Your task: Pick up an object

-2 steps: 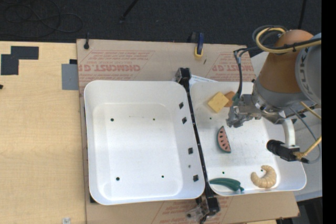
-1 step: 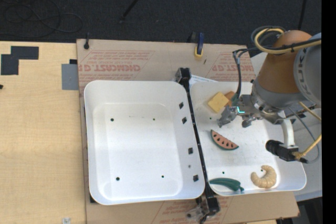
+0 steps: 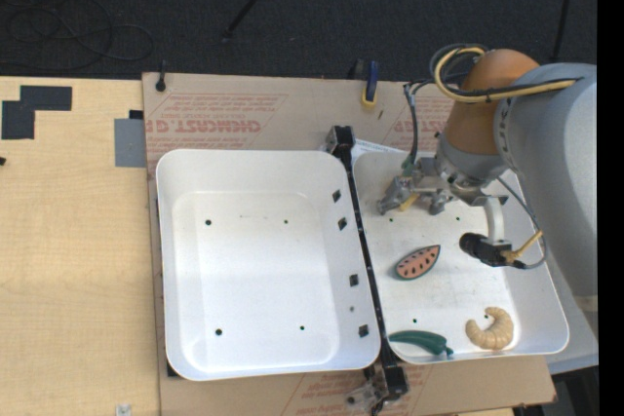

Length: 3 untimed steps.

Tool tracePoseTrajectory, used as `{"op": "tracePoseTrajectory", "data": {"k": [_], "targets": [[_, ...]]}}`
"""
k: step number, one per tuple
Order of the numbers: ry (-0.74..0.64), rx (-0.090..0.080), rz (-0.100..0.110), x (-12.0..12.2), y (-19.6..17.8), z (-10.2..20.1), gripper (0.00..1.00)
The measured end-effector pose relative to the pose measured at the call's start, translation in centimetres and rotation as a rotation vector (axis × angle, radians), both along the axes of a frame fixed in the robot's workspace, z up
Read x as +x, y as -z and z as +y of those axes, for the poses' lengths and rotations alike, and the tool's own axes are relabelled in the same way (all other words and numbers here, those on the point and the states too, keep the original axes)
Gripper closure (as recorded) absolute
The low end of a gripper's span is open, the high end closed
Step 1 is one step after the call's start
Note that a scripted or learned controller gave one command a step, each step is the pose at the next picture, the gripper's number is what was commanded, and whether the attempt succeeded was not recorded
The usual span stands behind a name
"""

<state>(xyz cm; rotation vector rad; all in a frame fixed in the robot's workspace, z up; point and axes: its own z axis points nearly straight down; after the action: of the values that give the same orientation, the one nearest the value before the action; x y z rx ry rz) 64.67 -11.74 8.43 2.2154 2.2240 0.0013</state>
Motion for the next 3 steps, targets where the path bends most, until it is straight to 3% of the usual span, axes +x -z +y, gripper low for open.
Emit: {"op": "tracePoseTrajectory", "data": {"k": [2, 3], "targets": [[0.001, 0.002, 0.007, -0.3, -0.3, 3.5, 0.00], [0.001, 0.002, 0.007, -0.4, -0.3, 3.6, 0.00]]}}
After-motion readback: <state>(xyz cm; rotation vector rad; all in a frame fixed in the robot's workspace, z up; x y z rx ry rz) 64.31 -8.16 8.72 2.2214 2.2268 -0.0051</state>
